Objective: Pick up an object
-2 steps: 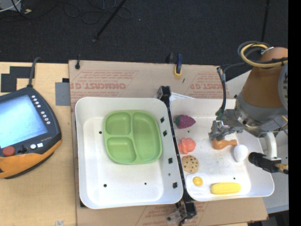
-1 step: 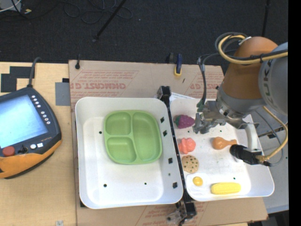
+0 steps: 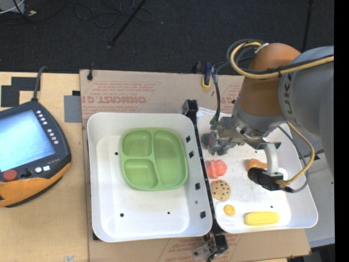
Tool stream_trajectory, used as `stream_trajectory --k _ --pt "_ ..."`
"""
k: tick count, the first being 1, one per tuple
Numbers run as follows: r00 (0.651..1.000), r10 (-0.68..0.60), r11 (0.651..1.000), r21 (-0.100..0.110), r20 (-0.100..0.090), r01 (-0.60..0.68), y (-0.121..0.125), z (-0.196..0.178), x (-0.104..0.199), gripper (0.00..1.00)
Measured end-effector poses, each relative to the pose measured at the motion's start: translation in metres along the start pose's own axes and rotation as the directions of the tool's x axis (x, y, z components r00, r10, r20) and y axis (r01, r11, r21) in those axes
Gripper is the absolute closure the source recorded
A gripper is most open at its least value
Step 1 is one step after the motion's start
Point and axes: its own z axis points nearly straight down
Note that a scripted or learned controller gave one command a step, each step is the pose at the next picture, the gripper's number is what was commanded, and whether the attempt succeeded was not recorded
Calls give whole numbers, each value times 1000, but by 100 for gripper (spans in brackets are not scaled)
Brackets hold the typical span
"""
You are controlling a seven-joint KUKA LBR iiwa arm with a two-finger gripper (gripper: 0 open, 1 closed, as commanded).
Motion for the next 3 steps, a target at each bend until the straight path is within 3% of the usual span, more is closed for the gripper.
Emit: stream_trajectory --k 2,3 --pt "1000 5 1000 1 0 -5 -8 -2 -6 100" --pt "1000 2 1000 -2 0 -2 0 -6 1 100"
